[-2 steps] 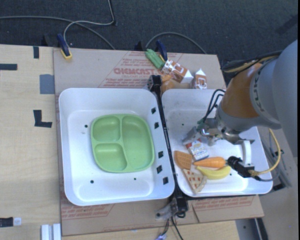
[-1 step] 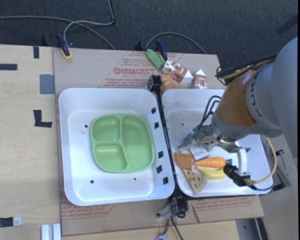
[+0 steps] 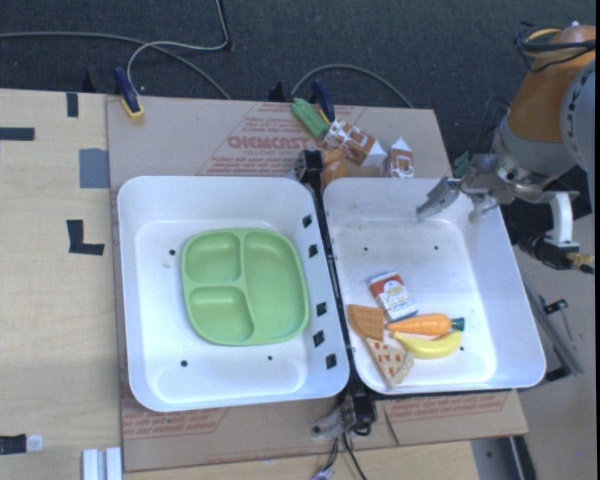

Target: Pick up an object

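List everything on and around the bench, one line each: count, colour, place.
bins: 2, white, side by side on the cardboard sheet
divided plate: 1, light green, in the left bin
small carton: 1, red and white, in the right bin
carrot: 1, orange, in the right bin, just above the banana
banana: 1, yellow, in the right bin
waffle pieces: 2, tan, in the right bin, left of the banana
toy food pile: several pieces, green, brown, white, on the cardboard behind the bins
clamp: 1, blue and yellow, at the cardboard's far left corner
gripper: 1, grey, over the right bin's far right edge

The arm (image 3: 555, 88) is cut off at the right edge.
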Controlling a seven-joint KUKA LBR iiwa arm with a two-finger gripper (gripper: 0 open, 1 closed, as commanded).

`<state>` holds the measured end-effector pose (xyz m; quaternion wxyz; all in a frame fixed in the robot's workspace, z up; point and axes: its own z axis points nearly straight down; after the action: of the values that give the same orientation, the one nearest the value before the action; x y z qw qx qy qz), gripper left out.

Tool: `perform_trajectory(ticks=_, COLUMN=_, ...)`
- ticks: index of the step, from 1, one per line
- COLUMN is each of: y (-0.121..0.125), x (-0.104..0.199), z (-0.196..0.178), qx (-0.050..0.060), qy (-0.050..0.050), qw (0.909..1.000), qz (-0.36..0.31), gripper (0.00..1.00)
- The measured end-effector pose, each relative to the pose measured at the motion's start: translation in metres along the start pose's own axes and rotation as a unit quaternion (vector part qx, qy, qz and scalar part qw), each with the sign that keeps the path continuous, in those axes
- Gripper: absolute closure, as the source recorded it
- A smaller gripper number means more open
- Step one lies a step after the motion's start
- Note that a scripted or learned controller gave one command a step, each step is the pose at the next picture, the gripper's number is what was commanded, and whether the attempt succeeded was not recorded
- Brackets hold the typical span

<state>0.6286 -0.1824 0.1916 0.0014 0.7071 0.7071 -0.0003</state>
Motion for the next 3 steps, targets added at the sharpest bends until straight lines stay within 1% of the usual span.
perform_trajectory(ticks=1, y=-0.040, x=0.062, z=0.105, qx=0.001, qy=0.001, qw=1.0000, qz=-0.001, gripper=0.00)
perform_trajectory(ticks=2, y=-0.039, x=0.061, z=0.095, qx=-0.002, qy=-0.001, qw=1.0000, qz=-0.001, gripper=1.00)
perform_trajectory(ticks=3, y=-0.039, x=0.061, z=0.095, qx=-0.002, qy=-0.001, qw=1.0000, qz=-0.001, gripper=0.00)
